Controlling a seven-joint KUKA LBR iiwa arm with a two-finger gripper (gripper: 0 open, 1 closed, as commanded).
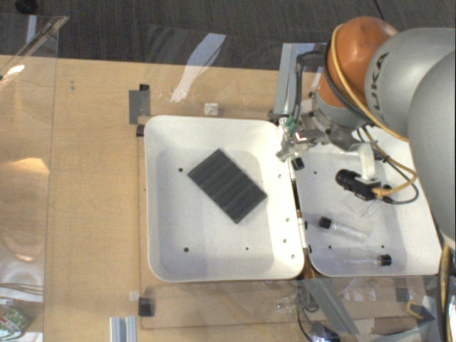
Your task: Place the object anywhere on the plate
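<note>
Grey arm [420,84] w/ orange band looms closest, reaching over right bin [410,237]. Its gripper [288,145] hangs at that bin's far corner, right beside the wall shared w/ left bin [153,212]. Can't tell if it's wide, narrow or holding anything: too small, partly hidden by wrist. Small dark bit [297,164] sits just under it; part of it or not, can't say.

The plate [226,185], a dark ribbed slab, lies flat in left bin, across the wall from gripper, on the side away from arm. Its long axis runs diagonal, one corner pointing toward gripper.

Prob. the object is the clear tube [340,226] w/ black cap in right bin, on arm side of gripper, apart from it. A second tube [369,260] lies further off.
</note>
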